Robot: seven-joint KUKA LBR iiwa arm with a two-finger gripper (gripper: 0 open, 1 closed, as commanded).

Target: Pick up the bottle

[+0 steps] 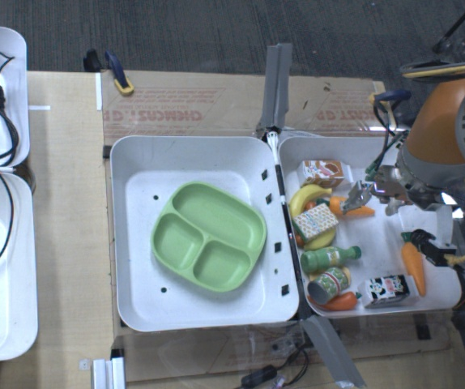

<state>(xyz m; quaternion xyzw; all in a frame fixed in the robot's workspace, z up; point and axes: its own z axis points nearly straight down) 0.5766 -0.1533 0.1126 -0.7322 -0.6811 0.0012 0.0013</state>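
End effector [357, 198] above and right of green bottle [330, 258].

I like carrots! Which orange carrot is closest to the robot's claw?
The carrot lying right beside the gripper, near the banana. The other carrot lies lower, by the bin's right side.

Left bin [127, 241]: divided plate [208, 237] lying in its middle.
Right bin [439, 298]: bottle [330, 258] lying just below the banana [307, 202]; can [330, 283] below the bottle; carton [388, 289] right of the can; carrot [413, 268] further right.
Gripper [357, 199]: over the right bin, right of the banana.
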